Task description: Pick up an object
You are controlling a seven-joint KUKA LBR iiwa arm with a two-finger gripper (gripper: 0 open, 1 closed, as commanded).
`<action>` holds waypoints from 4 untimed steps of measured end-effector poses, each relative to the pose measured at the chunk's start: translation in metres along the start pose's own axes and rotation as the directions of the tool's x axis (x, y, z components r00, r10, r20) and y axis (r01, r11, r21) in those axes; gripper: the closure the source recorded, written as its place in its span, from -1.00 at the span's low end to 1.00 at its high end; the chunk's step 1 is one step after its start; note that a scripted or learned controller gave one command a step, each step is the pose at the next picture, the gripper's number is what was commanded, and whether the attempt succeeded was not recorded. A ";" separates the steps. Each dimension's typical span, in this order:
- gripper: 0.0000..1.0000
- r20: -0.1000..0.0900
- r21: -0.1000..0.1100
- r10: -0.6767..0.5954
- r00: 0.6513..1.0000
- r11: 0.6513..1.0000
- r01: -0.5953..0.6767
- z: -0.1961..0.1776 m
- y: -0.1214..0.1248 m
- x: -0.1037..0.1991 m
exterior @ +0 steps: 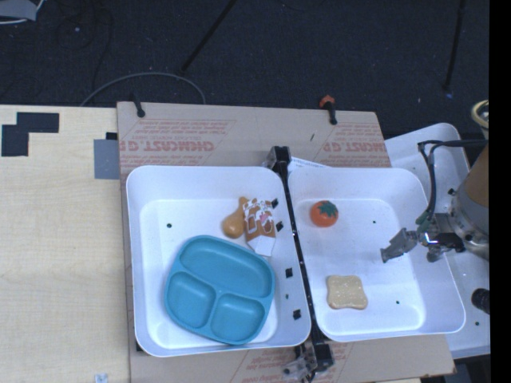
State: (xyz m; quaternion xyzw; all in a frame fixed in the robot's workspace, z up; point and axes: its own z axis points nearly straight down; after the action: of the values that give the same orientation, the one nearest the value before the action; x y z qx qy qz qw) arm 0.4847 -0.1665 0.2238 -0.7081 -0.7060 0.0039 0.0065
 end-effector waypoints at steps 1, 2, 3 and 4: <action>-1.00 0.002 -0.011 -0.003 1.000 1.000 0.003 -0.006 0.002 0.000; -1.00 0.001 -0.008 -0.003 1.000 1.000 0.003 0.041 0.010 0.004; -1.00 0.001 -0.008 -0.002 1.000 1.000 0.002 0.090 0.006 -0.004; -1.00 0.000 -0.013 -0.001 1.000 1.000 0.001 0.136 0.007 -0.004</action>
State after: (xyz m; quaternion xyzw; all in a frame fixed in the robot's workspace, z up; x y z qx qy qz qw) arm 0.4900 -0.1696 0.0875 -0.7077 -0.7065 -0.0007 0.0017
